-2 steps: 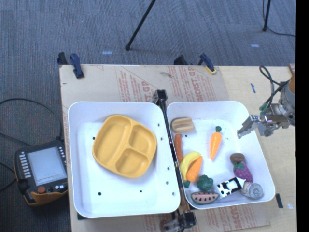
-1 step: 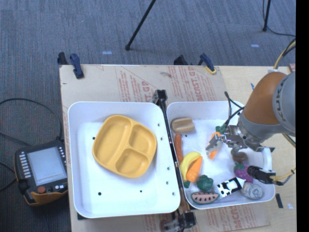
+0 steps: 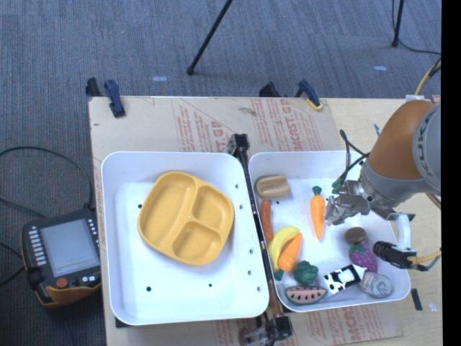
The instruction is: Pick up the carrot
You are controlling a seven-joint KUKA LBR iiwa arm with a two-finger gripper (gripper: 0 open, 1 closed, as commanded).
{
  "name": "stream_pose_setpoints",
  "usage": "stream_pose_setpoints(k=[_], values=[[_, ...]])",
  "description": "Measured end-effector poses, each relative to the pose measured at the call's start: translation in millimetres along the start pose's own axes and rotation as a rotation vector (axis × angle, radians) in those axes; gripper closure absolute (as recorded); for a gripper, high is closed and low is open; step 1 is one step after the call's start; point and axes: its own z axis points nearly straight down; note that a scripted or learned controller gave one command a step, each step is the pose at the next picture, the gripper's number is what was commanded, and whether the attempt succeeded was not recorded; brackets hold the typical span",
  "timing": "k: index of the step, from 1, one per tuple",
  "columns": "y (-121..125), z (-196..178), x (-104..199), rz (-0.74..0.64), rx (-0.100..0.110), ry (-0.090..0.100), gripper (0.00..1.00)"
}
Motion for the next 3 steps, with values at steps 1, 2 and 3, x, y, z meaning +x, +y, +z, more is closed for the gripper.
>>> stream_pose_setpoints(k=[1, 2, 3], values=[[-50, 30, 62, -0.232, -0.004, -0.004, 1.0], [-50, 30, 61, -0.229, -0.005, -0.006, 0.0], [3, 27, 19, -0.092, -0.01, -0.006, 0.0]])
